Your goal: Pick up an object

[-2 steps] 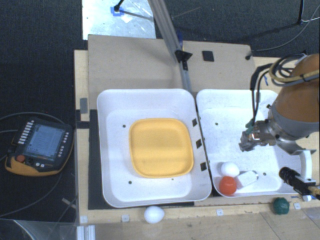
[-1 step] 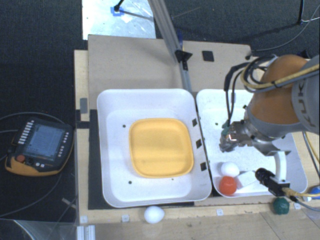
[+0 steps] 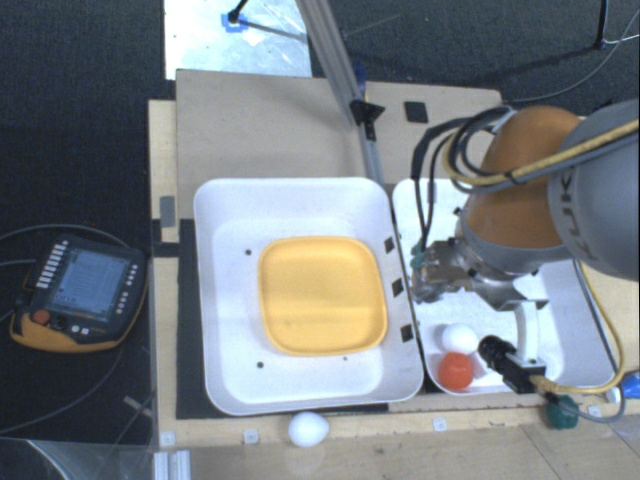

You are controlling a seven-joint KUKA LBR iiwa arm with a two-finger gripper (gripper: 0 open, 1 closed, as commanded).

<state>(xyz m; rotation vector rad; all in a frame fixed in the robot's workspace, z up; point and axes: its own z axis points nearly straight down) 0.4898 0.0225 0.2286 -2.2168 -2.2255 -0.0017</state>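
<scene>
Near right bin (image 3: 430,218) front: round orange ball (image 3: 456,370), no long axis; jaws' state unclear.

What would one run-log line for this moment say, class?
arm: over right bin | gripper: near bin's left wall, grip unclear | right bin: white ball, red ball | left bin: yellow plate

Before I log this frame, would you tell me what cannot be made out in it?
- Gripper: the wrist covers it in the camera view, so its state is unreadable.
- Right bin: most of its floor lies under the arm.
- Red ball and white ball: whether they touch is unclear.
- Handheld pendant's screen: too small to read.
</scene>
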